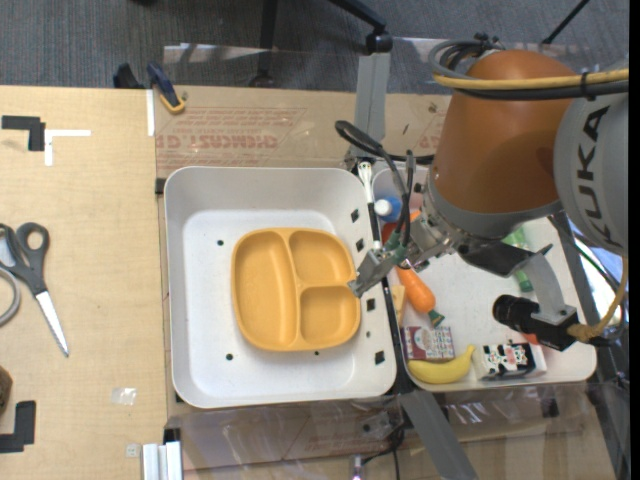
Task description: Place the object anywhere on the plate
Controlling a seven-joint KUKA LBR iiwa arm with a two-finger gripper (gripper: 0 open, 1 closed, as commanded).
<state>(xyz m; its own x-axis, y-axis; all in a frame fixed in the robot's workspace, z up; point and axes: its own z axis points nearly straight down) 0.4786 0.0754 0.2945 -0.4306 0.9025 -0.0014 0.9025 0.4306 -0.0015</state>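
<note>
A yellow plate [296, 289] with three compartments lies in the left white bin [190, 298]. My gripper [368, 274] hangs over the rim between the two bins, at the plate's right edge. I see nothing clearly held in it. Just right of it, in the right bin [470, 286], lies an orange carrot [416, 291] with a green end. A yellow banana [441, 370] and a small red and white carton [428, 344] lie at that bin's front. The arm's orange band and grey wrist hide much of the right bin.
A black and white packet [507, 359] lies at the right bin's front right. A small blue and white thing [383, 208] sits at its back left, a green item [515, 236] under the arm. Scissors [36, 280] lie on the bench far left.
</note>
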